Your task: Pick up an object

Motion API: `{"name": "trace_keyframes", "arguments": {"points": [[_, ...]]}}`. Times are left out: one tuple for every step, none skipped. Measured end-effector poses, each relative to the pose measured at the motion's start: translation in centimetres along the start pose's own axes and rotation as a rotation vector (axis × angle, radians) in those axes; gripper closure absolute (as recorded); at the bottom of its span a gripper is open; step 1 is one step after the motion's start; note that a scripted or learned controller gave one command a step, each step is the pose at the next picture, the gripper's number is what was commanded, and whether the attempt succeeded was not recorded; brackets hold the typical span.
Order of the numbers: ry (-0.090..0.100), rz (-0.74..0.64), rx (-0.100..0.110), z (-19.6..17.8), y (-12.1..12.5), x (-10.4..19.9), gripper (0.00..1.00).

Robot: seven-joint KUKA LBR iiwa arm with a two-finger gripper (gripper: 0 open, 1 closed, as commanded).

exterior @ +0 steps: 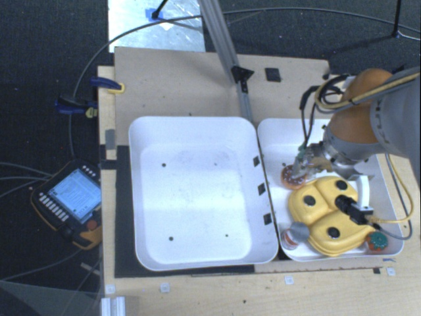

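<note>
Desk w/ two white bins: tool [301, 168] low in right bin [276, 137] over small brown-rimmed obj [291, 177] beside yellow toy [325, 216], finger state can't tell, nothing lifted yet; pick pending.

Two white bins side by side on a bench, left bin [197, 189] bare, right bin [276, 137] holding a large yellow object [325, 216] toward its front edge, gripper [302, 166] lowered over a small brown round item [291, 176] near the bin's left wall, handheld pendant [69, 199] off the bench's left edge
</note>
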State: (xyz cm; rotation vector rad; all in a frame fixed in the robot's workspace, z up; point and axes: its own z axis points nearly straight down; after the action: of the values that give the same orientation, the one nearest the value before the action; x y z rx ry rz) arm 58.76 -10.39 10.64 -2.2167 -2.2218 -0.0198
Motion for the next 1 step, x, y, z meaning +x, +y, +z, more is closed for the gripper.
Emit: {"name": "trace_keyframes", "arguments": {"points": [[-0.012, -0.002, 0.001, -4.46, 0.11, -0.40, 1.00]]}}
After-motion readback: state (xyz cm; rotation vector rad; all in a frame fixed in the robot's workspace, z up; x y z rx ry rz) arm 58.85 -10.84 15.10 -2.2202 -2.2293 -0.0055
